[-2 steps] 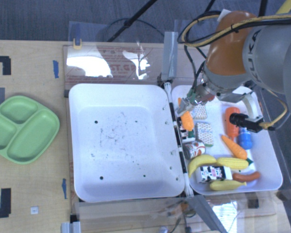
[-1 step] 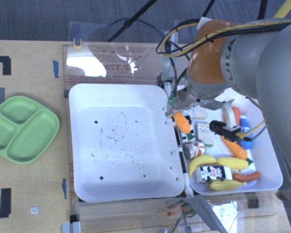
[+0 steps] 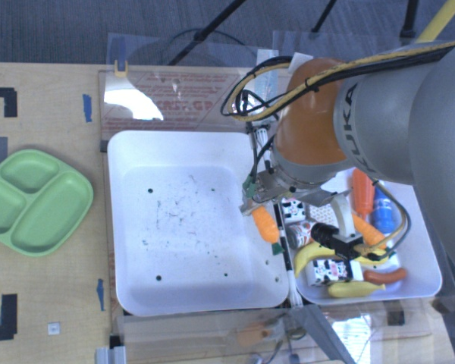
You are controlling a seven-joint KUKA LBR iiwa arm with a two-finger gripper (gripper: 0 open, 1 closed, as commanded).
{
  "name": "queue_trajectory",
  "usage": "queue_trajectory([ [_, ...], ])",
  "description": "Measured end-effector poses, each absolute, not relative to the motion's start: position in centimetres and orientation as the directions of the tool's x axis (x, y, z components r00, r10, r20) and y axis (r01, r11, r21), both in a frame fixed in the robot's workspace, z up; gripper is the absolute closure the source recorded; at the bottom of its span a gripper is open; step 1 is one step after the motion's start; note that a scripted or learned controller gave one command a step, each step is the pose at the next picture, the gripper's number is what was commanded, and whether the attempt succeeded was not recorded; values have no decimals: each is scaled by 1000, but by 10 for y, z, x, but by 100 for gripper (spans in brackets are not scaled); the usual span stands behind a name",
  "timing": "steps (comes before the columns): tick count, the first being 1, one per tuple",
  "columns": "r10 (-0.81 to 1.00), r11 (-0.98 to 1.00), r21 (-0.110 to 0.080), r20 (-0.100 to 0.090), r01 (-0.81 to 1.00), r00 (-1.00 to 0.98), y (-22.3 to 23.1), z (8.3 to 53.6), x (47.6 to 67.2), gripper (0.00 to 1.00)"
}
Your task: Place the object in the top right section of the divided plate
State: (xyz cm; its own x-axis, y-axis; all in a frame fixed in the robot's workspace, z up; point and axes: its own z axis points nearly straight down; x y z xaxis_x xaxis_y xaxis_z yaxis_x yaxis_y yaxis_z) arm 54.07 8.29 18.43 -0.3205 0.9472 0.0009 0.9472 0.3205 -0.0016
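Reaching in from the right, I hang my arm (image 3: 379,105) over the divide between the two white bins, its orange band (image 3: 311,112) above the far end of the right bin (image 3: 428,275). My gripper (image 3: 267,203) sits low at that bin's left wall, and whether it is clenched or released I cannot tell from this angle. A small orange carrot-like piece (image 3: 266,223) lies right beneath the gripper, at the wall between the bins; I cannot tell if I am touching it.

The right bin holds a clutter of toy food: a yellow banana (image 3: 312,255) near the middle, another yellow piece (image 3: 347,288) at the near edge, a red sausage shape (image 3: 384,276) beside it, an orange carrot (image 3: 362,190) farther back, and a blue object (image 3: 383,214) to its right.

The left bin (image 3: 186,226) shows a scuffed white floor.

The green divided plate (image 3: 34,201) rests on the wooden bench (image 3: 45,127), well apart to the left of both bins, its three sections bare.
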Motion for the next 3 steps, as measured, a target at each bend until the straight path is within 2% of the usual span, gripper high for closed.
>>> queue_trajectory([
  [1, 748, 664, 2, -1, 748, -664, 38, 185, 556, 100],
  [2, 683, 731, 1, 2, 683, -731, 96, 110, 503, 100],
  [3, 599, 801, 2, -1, 599, -801, 80, 185, 484, 100],
])
